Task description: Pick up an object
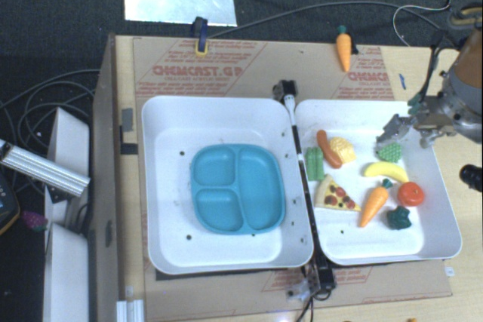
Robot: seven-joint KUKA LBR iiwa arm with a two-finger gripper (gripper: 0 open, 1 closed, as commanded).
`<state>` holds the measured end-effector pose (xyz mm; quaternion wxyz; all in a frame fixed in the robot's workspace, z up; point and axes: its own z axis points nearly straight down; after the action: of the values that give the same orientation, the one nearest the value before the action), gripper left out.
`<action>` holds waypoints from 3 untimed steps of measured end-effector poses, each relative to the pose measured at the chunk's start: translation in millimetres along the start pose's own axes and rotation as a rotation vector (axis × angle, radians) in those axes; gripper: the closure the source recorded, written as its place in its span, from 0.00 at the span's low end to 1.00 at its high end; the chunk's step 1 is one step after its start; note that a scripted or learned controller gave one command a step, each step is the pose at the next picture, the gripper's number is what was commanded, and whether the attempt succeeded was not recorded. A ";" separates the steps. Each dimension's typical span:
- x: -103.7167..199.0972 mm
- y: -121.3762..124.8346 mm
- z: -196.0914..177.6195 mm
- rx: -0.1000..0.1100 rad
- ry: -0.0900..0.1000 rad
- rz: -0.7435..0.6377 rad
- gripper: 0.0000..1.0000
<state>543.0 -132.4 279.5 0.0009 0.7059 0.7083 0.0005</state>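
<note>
While the arm reaches in from the right side of the bench [249, 60], its end effector [394, 130] hangs low over the far right part of the right bin [445, 237]. It sits just above a small green bumpy toy [389, 152], and from where I stand I cannot tell whether it touches that toy; nothing shows gripped in it. Whether it is released or clenched I cannot tell, since the metal parts blur together.

The right bin is crowded with play food. Near the divider between the bins lies a green stick-shaped piece [314, 164], and next to it a red sausage [328, 149] rests against a yellow corn cob [343, 150]. A pizza slice [335, 194] lies toward the near edge of that bin. A yellow banana [386, 171] sits near the middle, just below the green bumpy toy. An orange carrot [373, 205] lies at a slant beside it, with a red tomato [410, 194] to its right and a dark green broccoli piece [398, 218] nearest the front.

The left bin [162, 162] holds a blue divided plate [237, 188], lying flat in its middle.

A second carrot [344, 49] lies outside the bins on the cardboard at the far edge of the bench. A blue and yellow clamp [200, 35] stands at the far edge, further left.
</note>
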 end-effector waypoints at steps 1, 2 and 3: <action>39.9 56.7 141.4 0.005 0.001 0.000 0.00; 47.3 73.6 187.1 -0.013 -0.001 -0.001 0.00; 47.3 75.2 175.3 -0.018 -0.001 -0.002 1.00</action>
<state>618.4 -84.9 104.4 0.0078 0.7053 0.7088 0.0067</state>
